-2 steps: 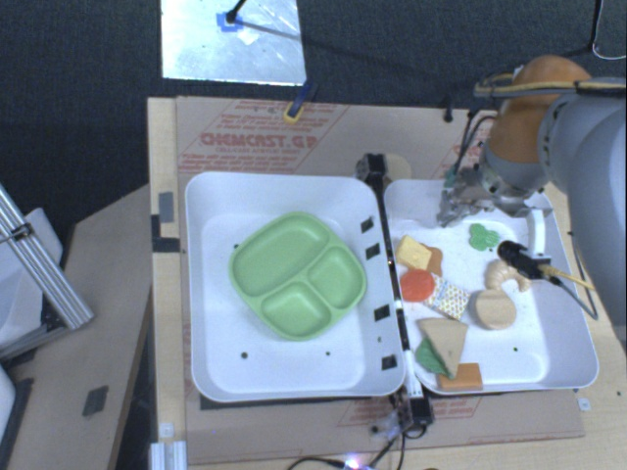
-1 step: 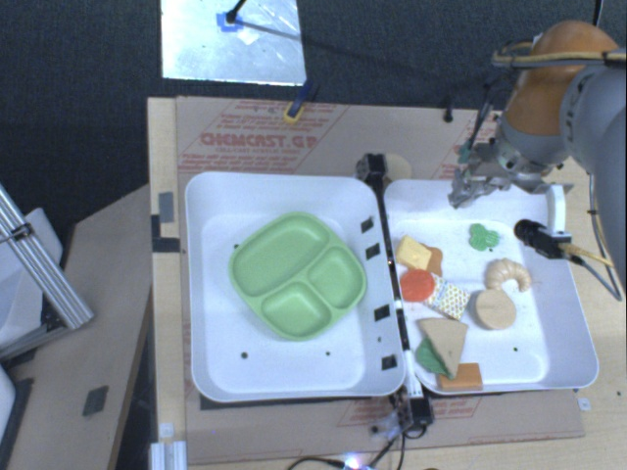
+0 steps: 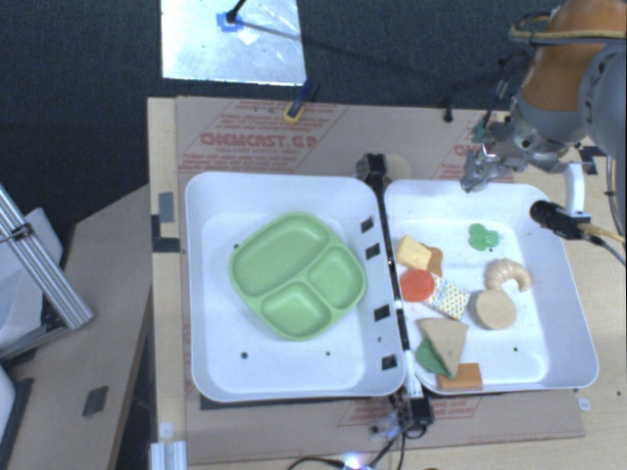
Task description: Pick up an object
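The right bin [image 3: 563,311] holds several toy foods: a green piece [image 3: 482,236], a croissant [image 3: 508,275], a tan round [image 3: 495,309], a yellow cheese block [image 3: 417,255], an orange-red disc [image 3: 417,285], a checkered piece [image 3: 451,299], a tan wedge [image 3: 446,341] over a green leaf [image 3: 429,358], and an orange block [image 3: 462,377]. My gripper [image 3: 477,176] hangs above the bin's far edge, behind the green piece, with nothing seen between its fingers.
The left bin [image 3: 211,360] holds a green divided plate [image 3: 297,275]. A black hinge strip [image 3: 385,272] joins the bins. A black cylinder [image 3: 554,217] juts over the right bin's far right rim. A metal sheet [image 3: 233,27] lies beyond the bench.
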`<state>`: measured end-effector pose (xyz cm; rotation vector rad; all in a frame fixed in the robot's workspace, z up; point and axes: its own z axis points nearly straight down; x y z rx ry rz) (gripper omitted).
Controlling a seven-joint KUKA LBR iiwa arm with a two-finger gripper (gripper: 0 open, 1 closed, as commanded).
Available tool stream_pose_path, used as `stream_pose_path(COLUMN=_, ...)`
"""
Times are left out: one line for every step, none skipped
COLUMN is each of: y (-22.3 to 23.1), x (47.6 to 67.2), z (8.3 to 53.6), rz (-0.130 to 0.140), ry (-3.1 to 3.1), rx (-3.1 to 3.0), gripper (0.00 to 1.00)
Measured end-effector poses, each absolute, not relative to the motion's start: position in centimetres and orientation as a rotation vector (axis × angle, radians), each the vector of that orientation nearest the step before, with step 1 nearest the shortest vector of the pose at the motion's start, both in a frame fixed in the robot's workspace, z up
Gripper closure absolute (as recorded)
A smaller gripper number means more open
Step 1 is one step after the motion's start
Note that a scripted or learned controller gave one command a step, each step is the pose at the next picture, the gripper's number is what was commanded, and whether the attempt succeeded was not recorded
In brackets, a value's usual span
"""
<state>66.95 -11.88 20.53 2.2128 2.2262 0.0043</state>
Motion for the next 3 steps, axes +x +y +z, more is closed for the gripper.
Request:
stream_pose_path(y=-11.9, x=67.0, z=22.5, rz=0.003, ry=2.227, rx=2.213, gripper=1.0)
stream_pose_path(y=-11.1, x=61.6, z=21.9, rz=-0.003, ry=2.222, rx=2.224, gripper=1.0)
stream_pose_path(y=-10.0, x=56.1, z=21.6, rz=-0.002, ry=2.223, rx=2.224, gripper=1.0)
